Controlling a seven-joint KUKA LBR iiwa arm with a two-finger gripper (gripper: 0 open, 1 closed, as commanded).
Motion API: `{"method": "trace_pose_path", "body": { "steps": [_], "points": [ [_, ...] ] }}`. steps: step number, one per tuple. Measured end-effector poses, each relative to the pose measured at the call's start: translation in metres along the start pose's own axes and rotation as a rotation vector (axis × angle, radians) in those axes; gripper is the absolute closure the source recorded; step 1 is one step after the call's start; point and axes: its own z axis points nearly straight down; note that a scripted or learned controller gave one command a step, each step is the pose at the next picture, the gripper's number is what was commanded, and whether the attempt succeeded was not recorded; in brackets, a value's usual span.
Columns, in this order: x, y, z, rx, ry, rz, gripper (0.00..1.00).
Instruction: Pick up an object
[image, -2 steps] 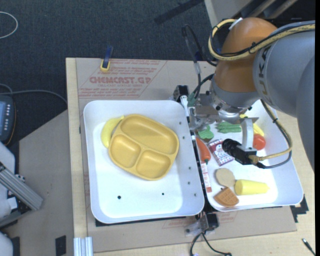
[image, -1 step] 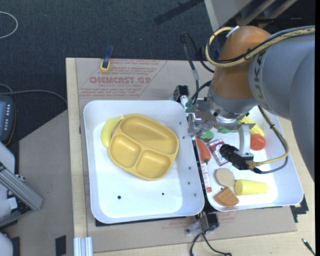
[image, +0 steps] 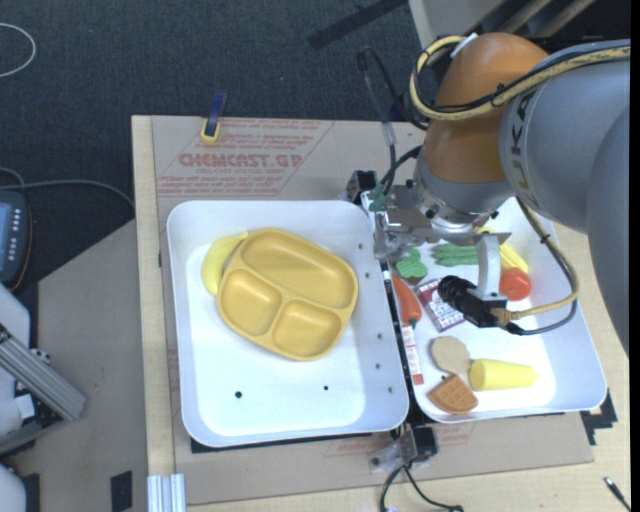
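Camera view, bench seen from above at a slant.

Left bin (image: 200, 390): white, shallow. Holds a yellow divided tray (image: 288, 292) with three compartments, lying slightly turned in the upper middle of the bin. A yellow plate (image: 215, 262) shows at the tray's upper left edge, partly under it.

Right bin (image: 575, 385): white, shallow, touching the left bin along its inner wall. Contents, from far to near: a green leafy toy (image: 409, 266) near the inner wall; an orange carrot-like piece (image: 405, 297) just below it, lying along the wall; a small printed packet (image: 442, 305) beside the carrot; a red round piece (image: 516, 284) with a yellow piece (image: 511, 257) just above it, toward the outer side; a tan cookie-like piece (image: 450, 352); a yellow cone-shaped piece (image: 502, 374) lying on its side to the right of the cookie; a brown waffle-like piece (image: 454, 395) at the near edge.

Arm (image: 560, 120): grey with an orange band, reaching in from the right over the far part of the right bin. Gripper (image: 400, 232) sits above the bin's far inner corner, near the green leafy toy. Jaw state: cannot tell; the wrist body covers it. No item can be seen gripped.

Bench board (image: 245, 150): cardboard with red printing, beneath both bins.
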Motion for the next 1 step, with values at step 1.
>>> {"method": "trace_pose_path", "body": {
  "steps": [1],
  "points": [
    [0.0077,-0.0013,0.0132,0.007,0.0,0.001,1.0]
  ]
}}
